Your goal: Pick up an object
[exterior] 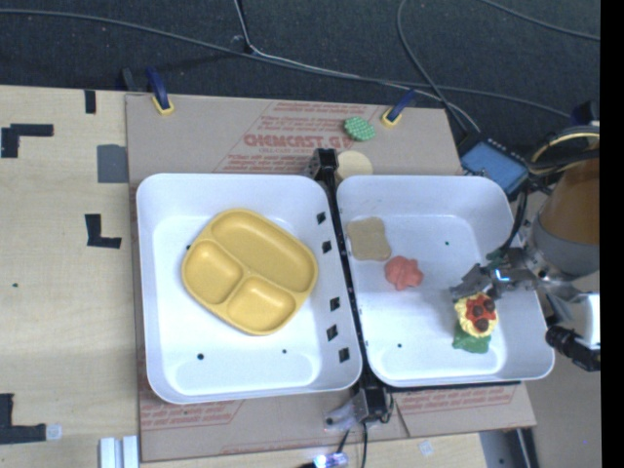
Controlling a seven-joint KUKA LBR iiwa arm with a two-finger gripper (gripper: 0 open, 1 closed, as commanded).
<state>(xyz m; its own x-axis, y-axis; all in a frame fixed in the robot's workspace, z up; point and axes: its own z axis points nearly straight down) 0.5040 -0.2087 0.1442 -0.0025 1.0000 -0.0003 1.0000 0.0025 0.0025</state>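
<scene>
A small yellow-green toy with a red and black top (474, 324) is seen near the right wall of the right shallow white bin (429, 191), with a pink lumpy toy (403, 273) and a flat tan piece (369, 239) further left. A yellow divided plastic plate (250, 270) is held by the left white bin (166, 291). Both bins are set on a brown cardboard sheet (283, 135) over a light wooden bench (58, 291), against dark carpet (117, 18). The grey two-finger gripper (482, 283) is placed just above the toy; whether it is apart or together cannot be told

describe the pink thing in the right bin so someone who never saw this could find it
Start at the shallow white right-hand bin, the one without the yellow divided plate. Near its middle lies a small pink lumpy toy, just below a flat beige square piece. It is the only pink item; the yellow-and-red toy sits further right by the pincer.
</scene>
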